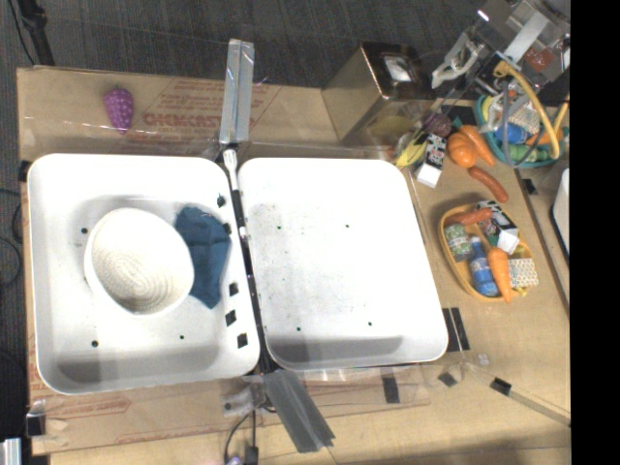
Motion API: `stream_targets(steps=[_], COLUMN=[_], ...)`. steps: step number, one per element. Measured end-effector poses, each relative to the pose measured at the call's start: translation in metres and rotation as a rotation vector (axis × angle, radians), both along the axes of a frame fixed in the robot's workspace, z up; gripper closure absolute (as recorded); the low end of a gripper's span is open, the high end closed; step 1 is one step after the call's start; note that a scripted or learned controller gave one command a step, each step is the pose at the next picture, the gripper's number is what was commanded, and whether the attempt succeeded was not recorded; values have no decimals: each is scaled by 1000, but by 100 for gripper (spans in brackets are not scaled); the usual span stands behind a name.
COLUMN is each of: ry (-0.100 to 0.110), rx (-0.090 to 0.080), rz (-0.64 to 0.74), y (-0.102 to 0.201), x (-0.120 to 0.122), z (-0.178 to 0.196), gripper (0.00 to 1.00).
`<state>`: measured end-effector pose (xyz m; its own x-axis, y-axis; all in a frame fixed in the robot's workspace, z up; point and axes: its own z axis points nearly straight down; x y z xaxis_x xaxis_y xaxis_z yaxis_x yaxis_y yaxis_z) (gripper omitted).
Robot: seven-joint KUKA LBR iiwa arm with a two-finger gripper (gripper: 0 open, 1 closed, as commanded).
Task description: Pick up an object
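While the claw point(463, 61) hangs up at the far right corner of the desk point(484, 337), well apart from both bins, I cannot tell how it is set from where I stand. What there is to pick lies in the left bin point(58, 356): a pale woven cap point(139, 260) with a blue cloth point(205, 253) touching its right side. The right bin point(417, 327) offers nothing. I'd say the arm should swing across to the left bin and come straight down over the cloth's bunched middle, clear of the divider, since soft folds pinch more readily than the cap's rounded dome.
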<state>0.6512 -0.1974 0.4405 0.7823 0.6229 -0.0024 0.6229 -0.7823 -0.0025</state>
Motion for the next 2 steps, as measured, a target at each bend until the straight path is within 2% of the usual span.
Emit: stream_targets(steps=[1, 2], ry=[0, 7], rx=[-1, 1], rz=[-331, -292], y=[-10, -11], x=[-3, -18], z=[0, -1], gripper=[0, 0])
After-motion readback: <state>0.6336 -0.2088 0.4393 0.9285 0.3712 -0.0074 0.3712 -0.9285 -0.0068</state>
